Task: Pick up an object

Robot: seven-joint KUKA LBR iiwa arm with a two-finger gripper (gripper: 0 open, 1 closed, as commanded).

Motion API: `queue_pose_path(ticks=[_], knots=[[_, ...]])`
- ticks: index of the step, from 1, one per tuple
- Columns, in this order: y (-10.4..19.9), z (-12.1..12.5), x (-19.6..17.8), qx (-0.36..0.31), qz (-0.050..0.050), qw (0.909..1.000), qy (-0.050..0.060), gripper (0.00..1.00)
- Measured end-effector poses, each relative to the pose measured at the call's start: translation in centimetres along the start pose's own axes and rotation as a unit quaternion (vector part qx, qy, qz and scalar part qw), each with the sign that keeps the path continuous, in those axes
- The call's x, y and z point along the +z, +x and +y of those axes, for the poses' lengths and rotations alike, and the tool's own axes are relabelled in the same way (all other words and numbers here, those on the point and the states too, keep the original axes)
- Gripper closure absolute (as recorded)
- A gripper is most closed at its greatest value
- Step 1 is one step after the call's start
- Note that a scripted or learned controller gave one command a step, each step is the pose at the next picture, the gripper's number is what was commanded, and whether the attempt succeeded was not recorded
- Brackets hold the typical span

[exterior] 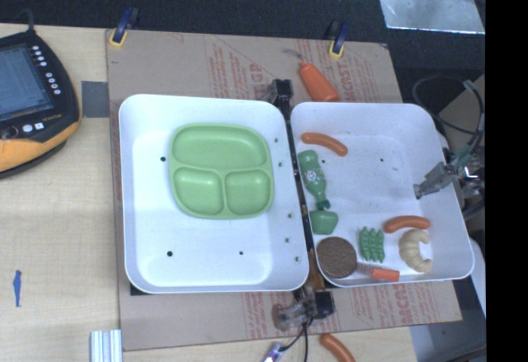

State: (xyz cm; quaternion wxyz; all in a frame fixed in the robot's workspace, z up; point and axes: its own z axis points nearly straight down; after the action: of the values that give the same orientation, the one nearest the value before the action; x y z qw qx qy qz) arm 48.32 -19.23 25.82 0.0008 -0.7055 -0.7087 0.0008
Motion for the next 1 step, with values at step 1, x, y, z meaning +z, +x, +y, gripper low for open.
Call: queue_pose_path(ticks=[1], knots=[[6.63,-0.64,10.79,-0.001,0.000,1.0000,0.001,0.00]])
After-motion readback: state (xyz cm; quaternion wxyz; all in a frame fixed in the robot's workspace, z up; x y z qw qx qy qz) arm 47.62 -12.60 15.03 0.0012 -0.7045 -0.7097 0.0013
